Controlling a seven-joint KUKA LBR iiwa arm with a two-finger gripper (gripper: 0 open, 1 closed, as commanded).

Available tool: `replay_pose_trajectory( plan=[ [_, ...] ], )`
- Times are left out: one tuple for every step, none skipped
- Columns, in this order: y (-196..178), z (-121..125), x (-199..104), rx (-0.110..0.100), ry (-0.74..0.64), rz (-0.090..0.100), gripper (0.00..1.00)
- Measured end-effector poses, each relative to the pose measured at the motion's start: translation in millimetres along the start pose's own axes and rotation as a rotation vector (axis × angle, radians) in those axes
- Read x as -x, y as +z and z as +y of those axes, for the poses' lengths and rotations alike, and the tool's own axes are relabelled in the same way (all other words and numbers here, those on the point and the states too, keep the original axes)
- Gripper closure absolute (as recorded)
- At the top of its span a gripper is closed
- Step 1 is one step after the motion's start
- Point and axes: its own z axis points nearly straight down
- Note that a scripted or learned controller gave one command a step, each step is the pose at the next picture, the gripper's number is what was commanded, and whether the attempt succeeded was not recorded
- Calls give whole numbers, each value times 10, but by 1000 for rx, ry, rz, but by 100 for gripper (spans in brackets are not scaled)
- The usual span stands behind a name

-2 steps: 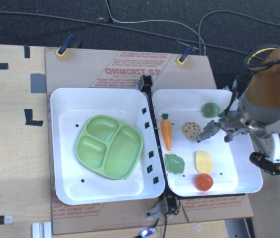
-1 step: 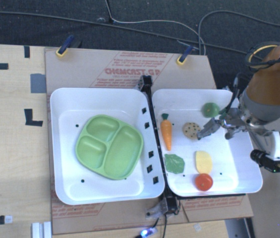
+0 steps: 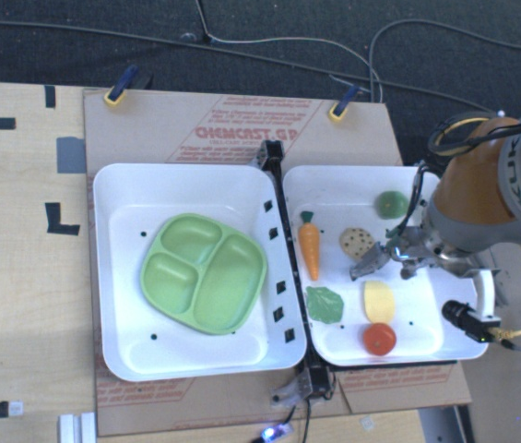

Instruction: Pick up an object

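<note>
My hand (image 3: 382, 258) hangs spread over the right bin's middle, nearest the yellow block (image 3: 378, 300), probably light, stiff, smooth; I'd pinch its long sides.

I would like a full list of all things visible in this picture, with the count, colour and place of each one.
Bins: 2, white, side by side on the bench.
Divided plate: 1, light green, in the left bin.
Carrot: 1, orange with green top, right bin, near the divider.
Cookie: 1, tan with dark chips, right bin, middle.
Round green item: 1, green, right bin, far side.
Leafy green item: 1, green, right bin, near side, beside the divider.
Yellow block: 1, yellow, right bin, near side.
Tomato: 1, red, right bin, near edge.
Clamps: 2, yellow and blue, on the cardboard's far edge.
Arm: 1, grey with orange band, from the right.
Gripper: 1, grey, over the right bin, between cookie and yellow block.
</note>
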Motion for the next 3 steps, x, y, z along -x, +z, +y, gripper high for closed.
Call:
replay_pose_trajectory(
  plan=[
    [533,-4,-7,4,-1,-2,0],
    [402,3,-6,6,-1,-2,100],
    [-175,-76,24,10,0,-2,100]
  ],
)
